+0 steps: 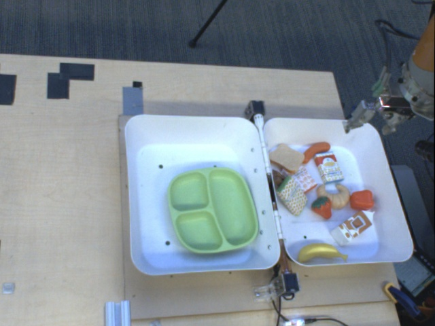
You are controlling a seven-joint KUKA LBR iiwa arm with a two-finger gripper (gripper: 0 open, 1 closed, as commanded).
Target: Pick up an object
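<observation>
1. The right bin (391,182) serves as the landmark; it holds a heap of small play-food things.
2. The gripper (370,114) hangs just outside the far right corner of that bin, above the bench edge, with the arm (421,73) behind it at the picture's right border.
3. Whether the gripper is wide or narrow cannot be told, since it is small and blurred; nothing is seen held in it.
4. Inside the right bin, a slice of bread (286,157) lies near the far left side, with a carrot (316,151) just beside it.
5. A small red-and-white carton (329,168) lies nearer the middle of the bin, and a patterned packet (292,195) rests by the left wall.
6. A red pepper (362,199) sits toward the right wall, and a white carton (353,227) lies just nearer the camera.
7. A banana (319,252) lies along the near wall of the bin.
8. To the left of the right bin, touching it, stands the left bin (146,182), which holds a green divided tray (212,210).
</observation>
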